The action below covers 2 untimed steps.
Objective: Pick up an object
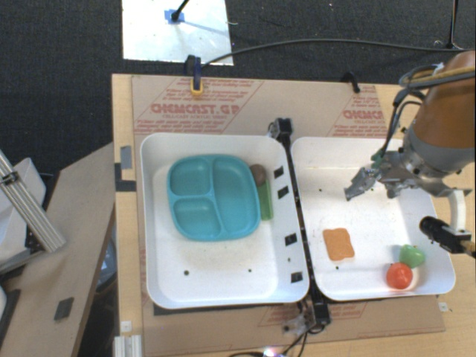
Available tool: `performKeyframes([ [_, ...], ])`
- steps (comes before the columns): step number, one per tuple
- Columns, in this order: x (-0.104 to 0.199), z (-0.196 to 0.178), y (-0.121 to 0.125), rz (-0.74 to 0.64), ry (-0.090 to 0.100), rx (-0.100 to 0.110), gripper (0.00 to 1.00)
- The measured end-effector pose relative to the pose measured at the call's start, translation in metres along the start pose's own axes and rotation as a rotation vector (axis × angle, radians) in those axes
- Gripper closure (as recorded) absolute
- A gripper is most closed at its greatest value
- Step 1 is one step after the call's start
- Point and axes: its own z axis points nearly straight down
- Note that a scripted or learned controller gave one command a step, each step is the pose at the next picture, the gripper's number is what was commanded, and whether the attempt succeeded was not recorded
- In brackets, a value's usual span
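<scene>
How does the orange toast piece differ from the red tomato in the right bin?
The orange toast piece is flat and roughly rectangular; the red tomato is round and bulging. The toast lies near the bin's middle, the tomato at its near right corner beside a green object. Both lie in the right bin.

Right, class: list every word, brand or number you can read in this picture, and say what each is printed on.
"CHEMCAST GP": red print on the brown protective sheet behind the left bin.
A second red print on that sheet, behind the right bin, is partly cut off and too blurred to read.
</scene>
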Motion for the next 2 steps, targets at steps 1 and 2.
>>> performKeyframes([
  [1,0.000,-0.004,0.002,-0.001,-0.001,-0.008,0.00],
  [2,0.008,0.055,-0.001,0.000,0.000,-0.002,0.00],
])
